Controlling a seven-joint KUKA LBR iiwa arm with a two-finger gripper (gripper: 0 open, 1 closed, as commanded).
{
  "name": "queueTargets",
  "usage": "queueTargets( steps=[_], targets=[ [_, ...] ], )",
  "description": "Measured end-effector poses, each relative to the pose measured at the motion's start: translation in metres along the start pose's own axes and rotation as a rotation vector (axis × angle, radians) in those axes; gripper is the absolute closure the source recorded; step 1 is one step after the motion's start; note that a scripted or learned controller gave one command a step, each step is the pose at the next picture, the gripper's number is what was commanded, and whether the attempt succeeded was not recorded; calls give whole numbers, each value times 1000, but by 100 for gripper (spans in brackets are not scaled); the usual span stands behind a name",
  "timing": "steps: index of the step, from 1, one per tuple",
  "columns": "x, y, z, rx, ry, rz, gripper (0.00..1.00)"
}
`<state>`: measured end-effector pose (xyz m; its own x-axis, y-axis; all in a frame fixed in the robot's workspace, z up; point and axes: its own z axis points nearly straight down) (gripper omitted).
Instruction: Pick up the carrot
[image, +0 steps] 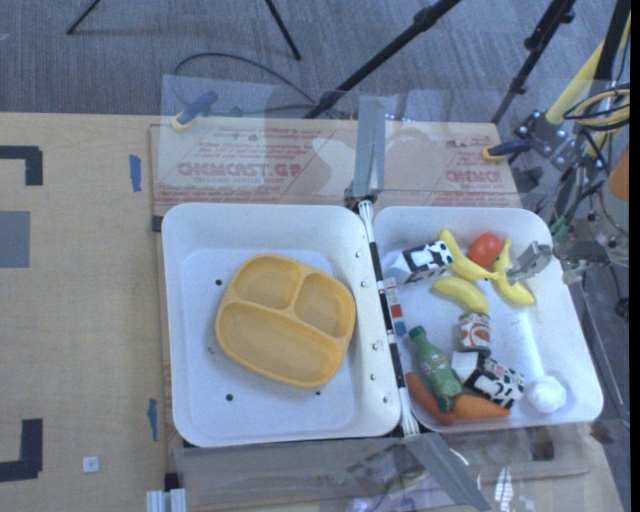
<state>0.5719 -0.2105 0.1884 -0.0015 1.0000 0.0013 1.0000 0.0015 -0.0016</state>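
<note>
Camera view: I see the carrot (478, 407) lying at the near edge of the right bin (583, 345), beside the green bottle (435, 366) and a black-and-white cow toy (497, 381). My gripper (532, 258) sits at the bin's far right side, above the bananas (478, 277), well apart from the carrot. Whether it is spread or pressed together, I cannot tell.

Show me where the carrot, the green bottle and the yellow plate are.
carrot (478, 407), camera view, middle of its orange body.
green bottle (436, 365), camera view, middle of its body.
yellow plate (262, 344), camera view, floor of its largest compartment.
</note>
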Motion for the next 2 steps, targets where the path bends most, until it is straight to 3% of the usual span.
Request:
queueTargets(
  steps=[1,2],
  targets=[
    [77,26,30,2,1,85,0],
    [119,-33,102,-5,-1,275,0]
  ],
)
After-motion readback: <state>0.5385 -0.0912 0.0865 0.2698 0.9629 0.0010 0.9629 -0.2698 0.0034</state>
